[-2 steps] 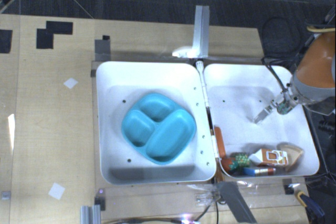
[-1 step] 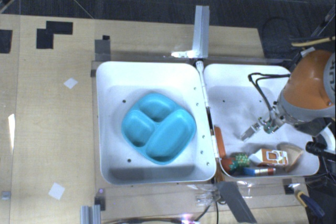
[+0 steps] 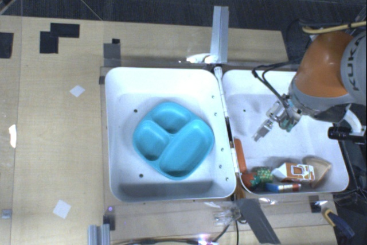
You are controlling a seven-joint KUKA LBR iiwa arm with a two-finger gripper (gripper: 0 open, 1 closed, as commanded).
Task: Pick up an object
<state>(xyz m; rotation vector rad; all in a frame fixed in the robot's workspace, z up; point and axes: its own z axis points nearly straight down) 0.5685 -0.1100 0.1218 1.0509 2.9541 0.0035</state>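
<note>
- While nothing sits between its fingers, the gripper (image 3: 269, 125) hangs released over the bare middle of the right bin (image 3: 246, 94); the step looks like the approach.
- The pickable clutter, a small carton (image 3: 298, 171) among it, lies along that bin's near edge.
- Next move calls for travelling toward that edge and descending.
- The arm (image 3: 324, 69) enters over the bin's right edge, wrist angled down-left.
</note>
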